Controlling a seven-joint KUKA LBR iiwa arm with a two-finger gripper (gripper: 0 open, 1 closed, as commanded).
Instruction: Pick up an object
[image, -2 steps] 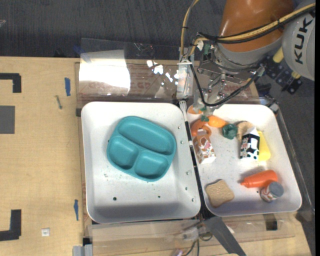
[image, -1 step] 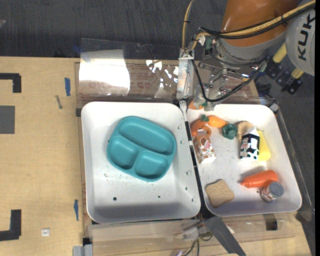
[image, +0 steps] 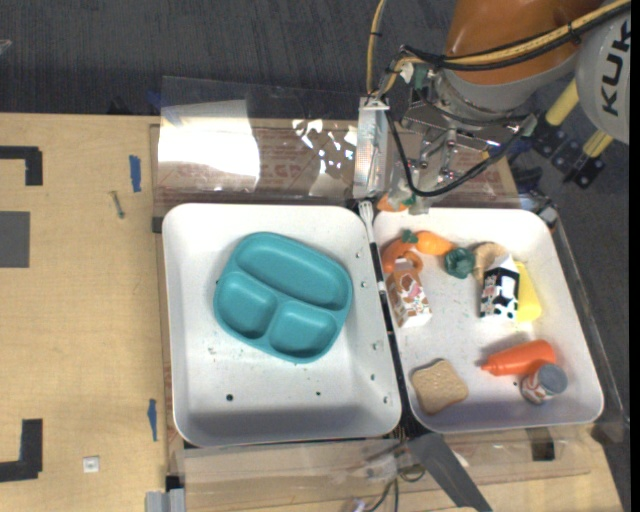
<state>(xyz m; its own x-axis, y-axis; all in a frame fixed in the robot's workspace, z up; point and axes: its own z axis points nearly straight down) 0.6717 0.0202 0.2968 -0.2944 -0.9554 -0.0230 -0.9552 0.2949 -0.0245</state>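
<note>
My gripper (image: 408, 192) hangs over the back left corner of the right bin (image: 572, 300), under the grey wrist and its cables. A small orange item (image: 396, 204) sits right at that corner, just below the gripper; whether it is held I cannot tell. In the right bin lie an orange toy vegetable (image: 427, 242), a green piece (image: 459, 263), a printed snack packet (image: 408, 292), a black-and-white cow-patterned item (image: 500, 291) against a yellow piece (image: 527, 302), a bread slice (image: 438, 385), an orange bottle-like toy (image: 518, 358) and a small can (image: 546, 383).
The left bin (image: 190, 330) holds a teal divided plate (image: 284, 295). A raised rim (image: 380, 300) separates the two bins. Clear plastic sheeting (image: 260, 150) lies behind the bins. Tan bench surface (image: 70, 300) extends to the left.
</note>
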